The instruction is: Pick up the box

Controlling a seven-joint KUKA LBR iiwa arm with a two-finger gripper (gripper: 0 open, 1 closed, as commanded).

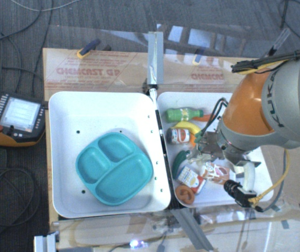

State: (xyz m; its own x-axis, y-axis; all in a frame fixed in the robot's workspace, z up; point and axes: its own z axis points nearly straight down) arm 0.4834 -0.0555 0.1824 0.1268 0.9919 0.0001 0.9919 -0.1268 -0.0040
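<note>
Item: box (190, 176) — a small printed carton, white and red, lying tilted in the right bin (265, 180), just left of and below my pincer (208, 147) among the clutter. Pincer: over the bin's middle; I cannot tell how it stands. Handling, as I judge it — light, stiffish card, easily crushed, glossy and likely to slip. I would take it across its narrow sides.

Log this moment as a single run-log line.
arm: over right bin | box: lying among clutter, unheld | left bin: teal plate
</note>
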